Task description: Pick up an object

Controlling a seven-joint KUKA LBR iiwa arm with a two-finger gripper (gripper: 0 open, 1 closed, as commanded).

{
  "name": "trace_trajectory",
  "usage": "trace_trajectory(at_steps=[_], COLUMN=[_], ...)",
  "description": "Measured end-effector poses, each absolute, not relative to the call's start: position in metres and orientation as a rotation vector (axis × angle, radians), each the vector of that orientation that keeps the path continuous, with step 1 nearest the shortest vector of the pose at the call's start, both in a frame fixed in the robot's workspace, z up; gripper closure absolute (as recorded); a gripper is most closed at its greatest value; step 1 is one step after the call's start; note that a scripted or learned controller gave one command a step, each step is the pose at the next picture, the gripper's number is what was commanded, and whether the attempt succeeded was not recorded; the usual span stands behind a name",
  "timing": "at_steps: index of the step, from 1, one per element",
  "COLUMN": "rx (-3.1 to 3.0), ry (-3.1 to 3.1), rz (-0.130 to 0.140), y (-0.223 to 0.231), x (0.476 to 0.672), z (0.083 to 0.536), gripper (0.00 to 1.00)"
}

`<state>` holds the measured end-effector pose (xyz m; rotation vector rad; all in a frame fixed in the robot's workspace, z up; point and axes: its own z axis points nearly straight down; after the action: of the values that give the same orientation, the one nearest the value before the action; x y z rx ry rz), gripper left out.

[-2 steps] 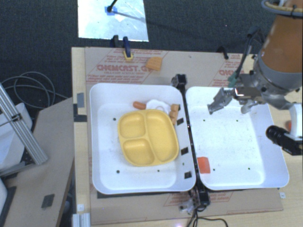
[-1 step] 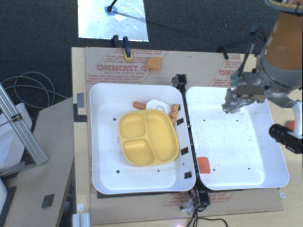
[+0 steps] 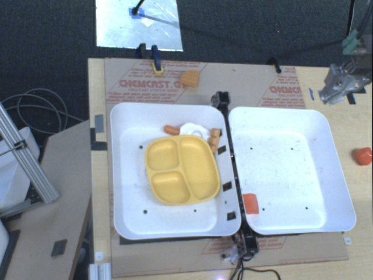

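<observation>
The left bin (image 3: pixel 125 174) holds a yellow divided plate (image 3: pixel 180 171). Behind the plate lie a small orange sausage-shaped piece (image 3: pixel 172 130), a white object (image 3: pixel 194 130) and a small tan piece (image 3: pixel 214 137) by the right wall. An orange-red block (image 3: pixel 250 203) sits in the near left corner of the right bin (image 3: pixel 326 174). My gripper (image 3: pixel 342 85) hangs at the far right, above the bench behind the right bin's back right corner, well apart from every object.
A tan block (image 3: pixel 189 77) lies on the cardboard behind the left bin, near a blue and yellow clamp (image 3: pixel 156 60). An orange object (image 3: pixel 362 156) rests on the bench right of the right bin. A shiny sheet (image 3: pixel 139 16) lies at the back.
</observation>
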<state>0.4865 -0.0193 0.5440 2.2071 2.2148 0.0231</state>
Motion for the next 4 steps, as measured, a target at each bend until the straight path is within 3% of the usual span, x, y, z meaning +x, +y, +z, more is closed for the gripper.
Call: trace_trajectory(at_steps=[1, 2, 3, 4], rx=[2.214, 2.206, 2.207, 2.199], ry=[2.225, 2.228, 2.229, 2.232], rz=[0.004, 0.009, 0.007, 0.012], y=[-0.017, -0.018, -0.017, -0.018], x=[0.487, 0.487, 0.487, 0.488], z=[0.535, 0.547, 0.546, 0.558], gripper=[0.00, 1.00, 0.00, 1.00])
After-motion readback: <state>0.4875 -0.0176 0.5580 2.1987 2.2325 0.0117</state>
